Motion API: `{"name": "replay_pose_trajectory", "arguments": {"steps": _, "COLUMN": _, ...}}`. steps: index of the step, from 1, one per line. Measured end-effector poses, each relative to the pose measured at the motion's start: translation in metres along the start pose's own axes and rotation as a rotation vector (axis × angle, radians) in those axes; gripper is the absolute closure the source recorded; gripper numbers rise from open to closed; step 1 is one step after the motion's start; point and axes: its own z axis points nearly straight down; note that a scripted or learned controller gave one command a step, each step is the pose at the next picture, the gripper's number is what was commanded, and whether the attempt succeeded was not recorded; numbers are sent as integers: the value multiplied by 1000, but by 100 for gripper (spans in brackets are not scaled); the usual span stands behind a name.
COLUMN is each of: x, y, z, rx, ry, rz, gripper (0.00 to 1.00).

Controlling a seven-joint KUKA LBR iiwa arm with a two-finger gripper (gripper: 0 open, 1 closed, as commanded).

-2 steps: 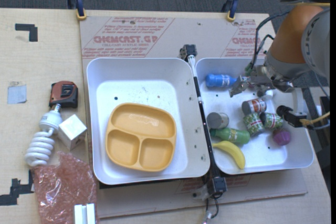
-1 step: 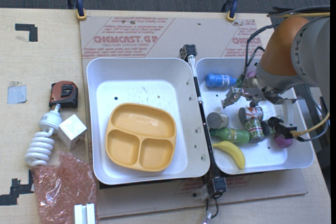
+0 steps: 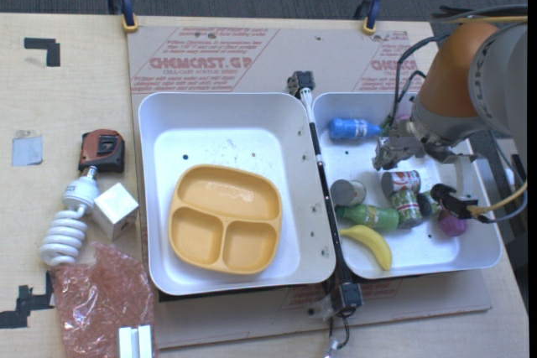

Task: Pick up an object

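Observation:
The right bin (image 3: 419,260) holds a blue bottle (image 3: 352,128) at the back, a grey can (image 3: 347,193), a green bottle (image 3: 371,216), a yellow banana (image 3: 371,245), a red and white can (image 3: 402,182) with a green can (image 3: 409,206) beside it, and a purple object (image 3: 453,223). My gripper (image 3: 391,153) hangs over the right bin, just above the red and white can and to the right of the blue bottle. Nothing shows between its fingers.
The left bin (image 3: 168,126) holds a yellow divided plate (image 3: 225,218). On the bench to the left lie a tape measure (image 3: 101,151), a spiral light bulb (image 3: 70,218), a white cube (image 3: 117,207) and a pink bag (image 3: 105,293).

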Motion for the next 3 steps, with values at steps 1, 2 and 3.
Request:
{"name": "replay_pose_trajectory", "arguments": {"steps": 1, "x": 0, "y": 0, "z": 0, "rx": 0, "ry": 0, "rz": 0, "gripper": 0}}
{"name": "replay_pose_trajectory", "arguments": {"steps": 2, "x": -6, "y": -70, "z": 10, "rx": 2, "ry": 1, "rz": 0, "gripper": 0}}
{"name": "replay_pose_trajectory", "arguments": {"steps": 3, "x": -7, "y": -116, "z": 10, "rx": 1, "ry": 1, "rz": 0, "gripper": 0}}
